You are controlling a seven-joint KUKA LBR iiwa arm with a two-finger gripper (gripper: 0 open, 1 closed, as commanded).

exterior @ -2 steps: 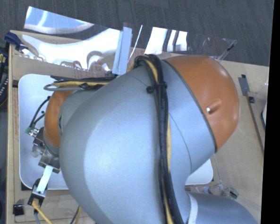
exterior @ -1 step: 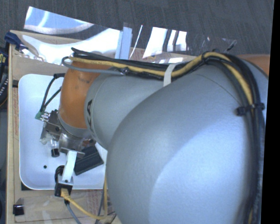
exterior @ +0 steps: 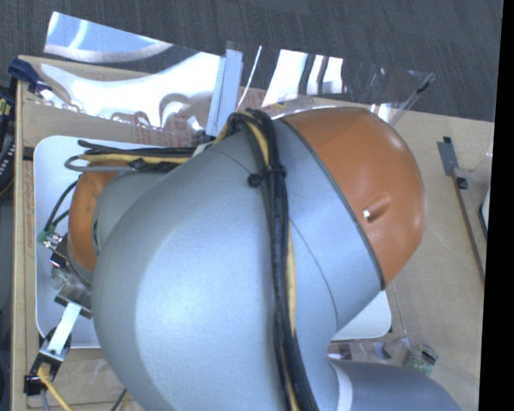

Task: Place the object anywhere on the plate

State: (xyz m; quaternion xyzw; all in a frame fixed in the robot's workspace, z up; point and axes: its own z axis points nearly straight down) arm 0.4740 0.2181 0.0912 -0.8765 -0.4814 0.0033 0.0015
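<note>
The gripper could not be made out: the arm [exterior: 235,277] reached in from the right and its grey body and orange band [exterior: 370,198] covered most of the bins, so whether the gripper was holding anything could not be told. A black cable [exterior: 272,245] ran along the top of the arm, strapped beside a yellow one.

In the camera view, a strip of the left bin [exterior: 37,230] showed as a white rim along the arm's left side, with a small bracket and loose wires [exterior: 58,258] hanging over it from the wrist end. The desk [exterior: 445,255] lay bare and pale to the right. Clear plastic sheets [exterior: 119,44] stood along the back edge.

The object and the plate were hidden under the arm, so their places could not be given.

To do this step well, I judged the arm should work slowly over the left bin, come down straight, and release only once the object sat over the plate's flat middle, then lift straight up so nothing was dragged off.
</note>
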